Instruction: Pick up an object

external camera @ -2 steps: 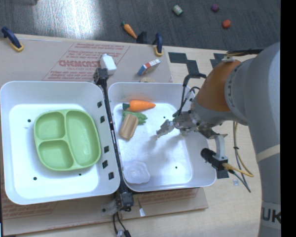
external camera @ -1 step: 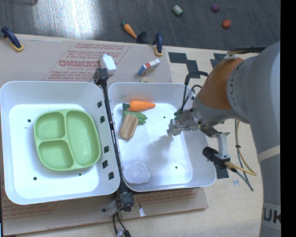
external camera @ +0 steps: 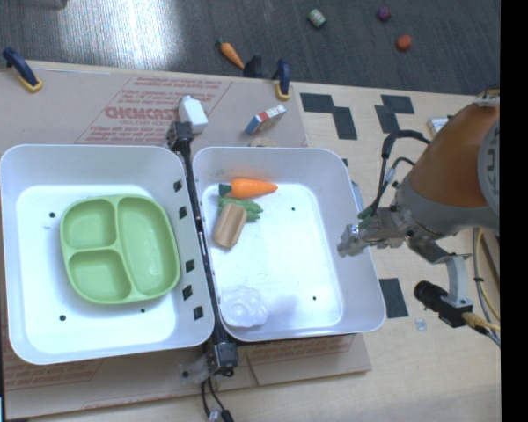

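Camera view — cardboard-topped bench (external camera: pixel 88 112), grey carpet (external camera: pixel 158 16)

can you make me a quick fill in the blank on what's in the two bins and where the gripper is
1. The green divided plate lies in the ____ bin.
2. The toy carrot lies in the right bin, at the edge ____ from the camera.
3. The plate has ____ compartments.
4. The gripper hangs over the right bin's ____ rim.

Missing words: left; farthest; three; right
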Motion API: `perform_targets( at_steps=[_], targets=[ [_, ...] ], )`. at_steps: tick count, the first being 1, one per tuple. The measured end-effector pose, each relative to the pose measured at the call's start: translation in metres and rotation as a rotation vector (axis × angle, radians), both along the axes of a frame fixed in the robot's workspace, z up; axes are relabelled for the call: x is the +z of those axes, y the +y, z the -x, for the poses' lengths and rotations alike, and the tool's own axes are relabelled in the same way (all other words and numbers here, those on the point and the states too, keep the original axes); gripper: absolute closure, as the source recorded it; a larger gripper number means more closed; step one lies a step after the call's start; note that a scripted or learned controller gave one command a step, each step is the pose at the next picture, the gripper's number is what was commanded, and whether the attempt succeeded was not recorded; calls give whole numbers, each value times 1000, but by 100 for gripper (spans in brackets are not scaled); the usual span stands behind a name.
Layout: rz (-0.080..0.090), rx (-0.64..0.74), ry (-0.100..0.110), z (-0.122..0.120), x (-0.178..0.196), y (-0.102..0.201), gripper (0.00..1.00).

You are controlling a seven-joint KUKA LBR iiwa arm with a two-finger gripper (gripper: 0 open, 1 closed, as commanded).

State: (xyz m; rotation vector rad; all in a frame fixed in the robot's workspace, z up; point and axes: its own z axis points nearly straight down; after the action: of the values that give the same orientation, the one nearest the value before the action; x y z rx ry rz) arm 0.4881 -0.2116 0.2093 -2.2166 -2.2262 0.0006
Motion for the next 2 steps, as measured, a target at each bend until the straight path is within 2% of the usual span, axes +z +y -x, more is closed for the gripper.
perform_targets(
  at_steps=[2],
  targets=[
    [1, 10, -2, -2, 21, 1, 100]
  ],
)
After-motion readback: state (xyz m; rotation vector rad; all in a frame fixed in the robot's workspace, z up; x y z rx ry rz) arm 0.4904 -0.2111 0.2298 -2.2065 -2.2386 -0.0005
